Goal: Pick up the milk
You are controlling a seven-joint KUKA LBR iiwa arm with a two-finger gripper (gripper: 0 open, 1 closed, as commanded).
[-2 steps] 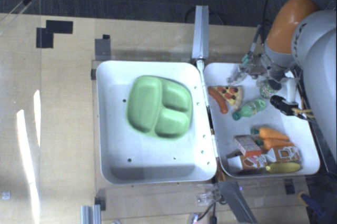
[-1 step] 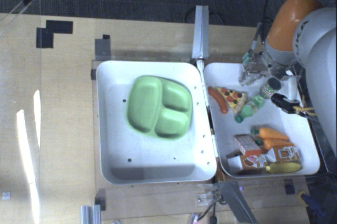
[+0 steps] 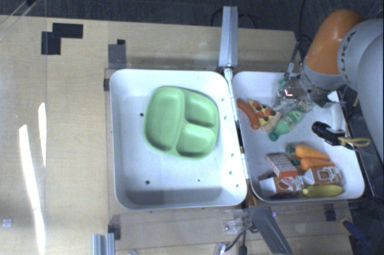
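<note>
Two small cartons lie at the front of the right bin (image 3: 354, 155). One is red and white (image 3: 283, 167); the other, white with orange print (image 3: 326, 176), looks like the milk, though its label is too small to read. My gripper (image 3: 292, 96) hangs over the back of that bin, well away from both cartons. It sits just above the top end of a green bottle (image 3: 284, 123), and I see nothing held in it.
A pizza slice (image 3: 254, 111) lies left of the bottle. A carrot (image 3: 312, 153) rests just behind the cartons and a banana (image 3: 323, 190) in front of them. The left bin (image 3: 123, 146) holds a green divided plate (image 3: 181, 121).
</note>
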